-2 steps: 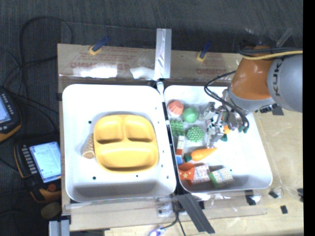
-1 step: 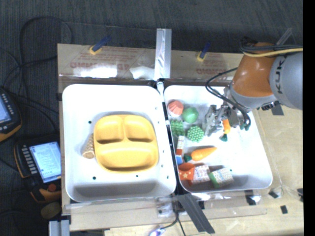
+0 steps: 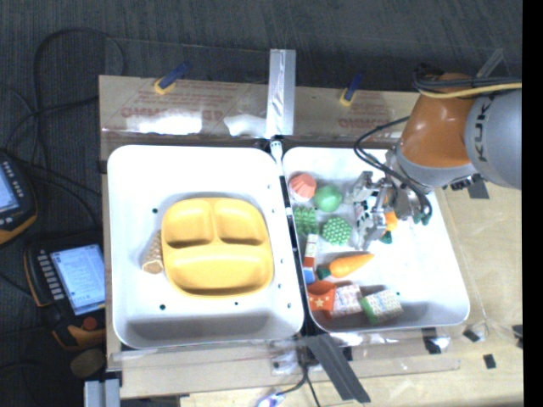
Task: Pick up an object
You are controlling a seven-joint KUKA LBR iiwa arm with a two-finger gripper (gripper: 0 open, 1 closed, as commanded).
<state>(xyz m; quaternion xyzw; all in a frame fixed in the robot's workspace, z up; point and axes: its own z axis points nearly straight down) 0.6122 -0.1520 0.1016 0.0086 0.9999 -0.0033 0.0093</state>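
the gripper hangs low in the right bin, its fingers pointing down among the toys; how wide they stand cannot be told from this slant, and nothing shows between them. just left of it lies a green dotted ball, with a smooth green ball and a pink ball further up and left. below the gripper lies a carrot, tilted, its tip toward the right. along the bin's near wall sit a red piece and a small box beside a green-ended block. the arm comes in from the right, orange band over the bin's far corner. the left bin holds a yellow tray with three compartments, and a tan cone touches its left edge.
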